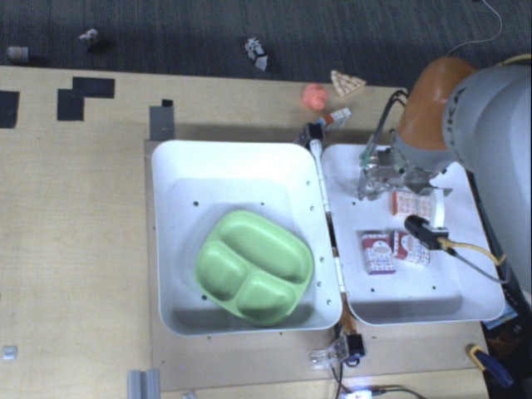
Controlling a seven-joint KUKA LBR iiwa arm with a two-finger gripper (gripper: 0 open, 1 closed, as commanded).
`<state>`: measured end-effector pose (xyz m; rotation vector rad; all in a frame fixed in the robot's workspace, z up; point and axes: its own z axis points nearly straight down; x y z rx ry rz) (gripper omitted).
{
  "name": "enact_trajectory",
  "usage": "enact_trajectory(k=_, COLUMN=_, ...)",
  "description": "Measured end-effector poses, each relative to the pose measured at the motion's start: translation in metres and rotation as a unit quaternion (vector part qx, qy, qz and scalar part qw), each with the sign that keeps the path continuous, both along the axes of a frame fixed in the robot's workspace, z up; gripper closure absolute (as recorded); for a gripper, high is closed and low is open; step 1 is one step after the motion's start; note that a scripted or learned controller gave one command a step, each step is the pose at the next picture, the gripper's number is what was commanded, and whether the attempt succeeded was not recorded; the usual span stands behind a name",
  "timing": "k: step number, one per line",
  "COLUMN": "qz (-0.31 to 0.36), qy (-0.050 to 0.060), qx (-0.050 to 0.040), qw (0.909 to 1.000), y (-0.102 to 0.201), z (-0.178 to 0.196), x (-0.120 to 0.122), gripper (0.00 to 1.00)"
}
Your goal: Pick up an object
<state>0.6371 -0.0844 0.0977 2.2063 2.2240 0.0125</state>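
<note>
Green tray [253,264] in left bin [174,181], hand [378,177] over right bin [465,298], opening unclear.

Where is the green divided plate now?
The green divided plate lies in the left bin, toward its front, beside the wall shared with the right bin.

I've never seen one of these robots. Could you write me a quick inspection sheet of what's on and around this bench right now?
Surface: wooden bench bearing a left bin and a right bin.
Job's things: green divided tray in the left bin; small red-and-white packets in the right bin.
Clutter: pink ball and a wedge-shaped toy behind the bins.
Grippers: claw low over the right bin's back; open or shut can't be told.
Cables: yellow cable crossing the right bin.
Surroundings: dark carpet with small scattered bits.
</note>
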Motion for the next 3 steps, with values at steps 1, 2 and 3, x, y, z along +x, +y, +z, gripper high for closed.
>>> enact_trajectory(k=1, qz=0.000, qy=0.000, qx=0.0000, qw=1.0000, y=0.000, z=0.000, x=0.000, gripper=0.00)
enact_trajectory(k=2, qz=-0.003, qy=0.003, qx=-0.0002, qw=1.0000, y=-0.011, z=-0.011, x=-0.057, gripper=0.00)
enact_trajectory(k=3, qz=-0.002, qy=-0.001, qx=-0.0004, qw=1.0000, y=-0.010, z=0.001, x=-0.055, gripper=1.00)
